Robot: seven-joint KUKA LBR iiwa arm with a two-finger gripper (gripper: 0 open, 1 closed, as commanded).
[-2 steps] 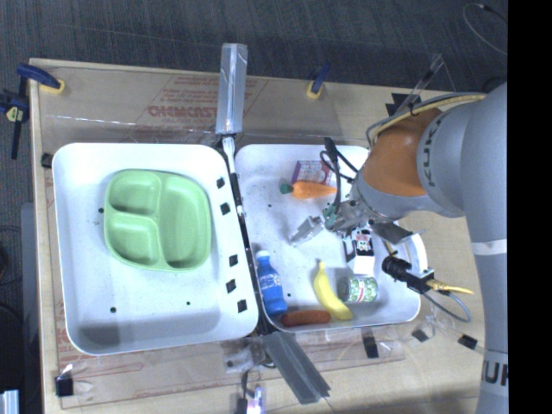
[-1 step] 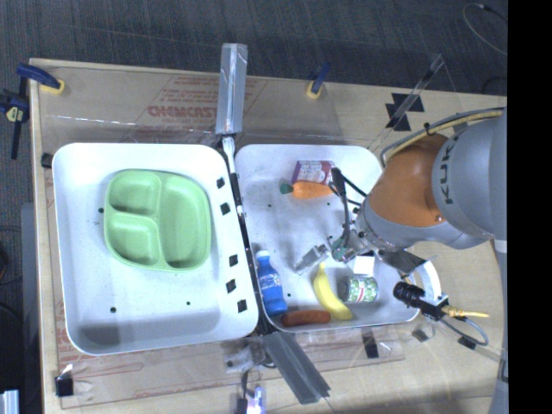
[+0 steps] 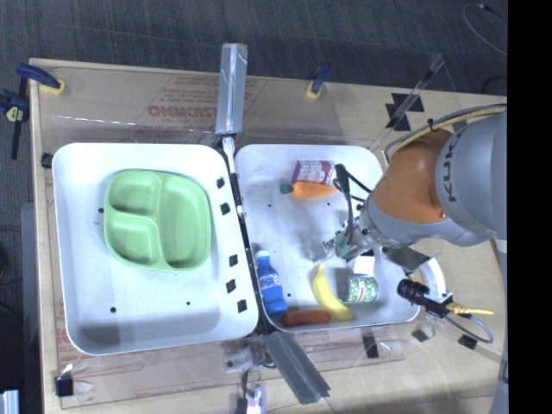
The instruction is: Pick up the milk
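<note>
The milk [image 3: 312, 172] is a small carton with a dark red and white face, lying at the far edge of the right bin [image 3: 259, 231]. An orange carrot [image 3: 315, 191] rests right against its near side. My gripper [image 3: 343, 245] hangs low over the middle right of that bin, well nearer than the milk and apart from it. It is just above a banana [image 3: 328, 293] and a green can [image 3: 358, 289]. The grey arm and its orange band [image 3: 412, 188] come in from the right and cover the bin's right wall.
A blue bottle [image 3: 270, 283] lies along the right bin's left wall, and a brown sausage [image 3: 306, 317] lies at its near edge. A small white item [image 3: 365, 264] sits beside the gripper. The left bin [image 3: 78, 309] holds a green divided plate [image 3: 159, 220].
</note>
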